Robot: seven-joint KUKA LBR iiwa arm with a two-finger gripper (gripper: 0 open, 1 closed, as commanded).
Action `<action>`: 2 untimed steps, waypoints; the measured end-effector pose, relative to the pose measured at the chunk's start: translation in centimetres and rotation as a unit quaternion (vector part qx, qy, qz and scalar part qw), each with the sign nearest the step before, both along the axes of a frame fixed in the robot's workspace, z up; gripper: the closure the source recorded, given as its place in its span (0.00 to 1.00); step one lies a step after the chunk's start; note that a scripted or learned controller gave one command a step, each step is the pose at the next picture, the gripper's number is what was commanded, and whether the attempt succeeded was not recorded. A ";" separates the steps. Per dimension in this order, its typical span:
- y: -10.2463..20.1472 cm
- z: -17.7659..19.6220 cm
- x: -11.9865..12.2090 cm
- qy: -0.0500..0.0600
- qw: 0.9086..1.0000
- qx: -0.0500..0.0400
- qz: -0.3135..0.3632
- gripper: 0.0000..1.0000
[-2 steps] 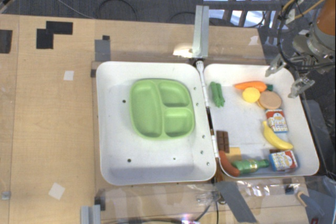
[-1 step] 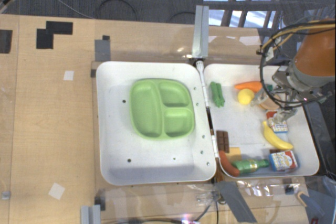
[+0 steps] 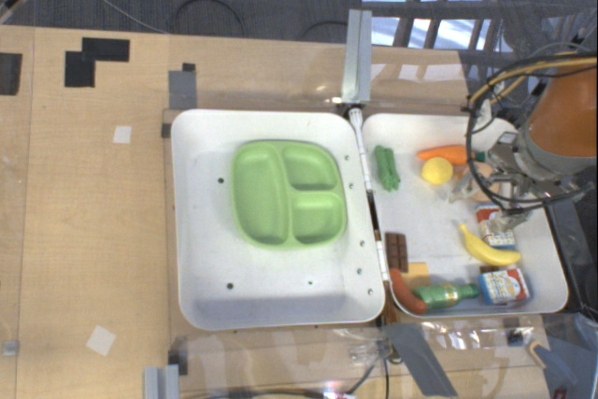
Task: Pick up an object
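My gripper (image 3: 505,221) hangs over the right white bin (image 3: 551,294), just above the curved yellow banana (image 3: 486,247). Can't tell the finger state. Round yellow lemon (image 3: 436,170) sits nearby.

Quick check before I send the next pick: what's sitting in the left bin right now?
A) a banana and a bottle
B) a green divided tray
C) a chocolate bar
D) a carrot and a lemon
B: the green divided tray lies in the middle of the left bin, while the banana, green bottle, carrot, lemon and chocolate bar are all in the right bin.
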State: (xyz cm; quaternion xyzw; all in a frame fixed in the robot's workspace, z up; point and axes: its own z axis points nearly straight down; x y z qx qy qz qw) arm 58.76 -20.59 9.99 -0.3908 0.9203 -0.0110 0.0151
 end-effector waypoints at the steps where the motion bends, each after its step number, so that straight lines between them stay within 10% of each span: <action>1: 1.0 -0.2 -7.8 0.001 0.999 -0.003 0.054 0.00; 2: 7.7 -0.9 -5.1 0.008 1.000 0.004 0.021 0.00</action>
